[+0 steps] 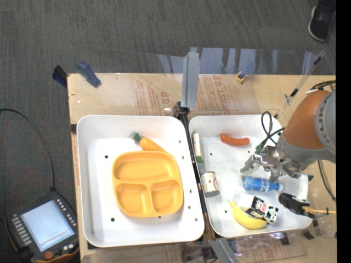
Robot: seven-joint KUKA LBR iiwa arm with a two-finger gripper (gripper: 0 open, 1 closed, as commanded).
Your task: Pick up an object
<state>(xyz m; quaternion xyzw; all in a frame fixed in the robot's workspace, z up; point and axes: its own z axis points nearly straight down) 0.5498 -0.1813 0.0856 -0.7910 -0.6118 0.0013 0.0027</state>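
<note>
Blue bottle [262, 185] lies on its side in your right bin [219, 130], directly under the gripper [262, 167], whose fingers look spread above it, holding nothing. At its 9 o'clock sits a small can [209, 183]; at 6 o'clock, a banana [245, 217]; at 11 o'clock, a sausage [235, 140].

Bins [88, 141]: white. Divided plate [147, 182]: yellow-orange. Toy carrot [147, 143]: orange with a green top. Sausage [235, 140]: red-orange. Bottle [261, 185]: blue with a white cap. Banana [245, 217]: yellow. Small box [265, 209]: black and white with red marks. Can [209, 183]: pale tan with a dark end. Arm [310, 126]: grey with an orange band. Tabletop [126, 95]: tan with red printing. Floor [137, 26]: dark grey carpet. Blue tape [88, 73] at the tabletop corner.
</note>
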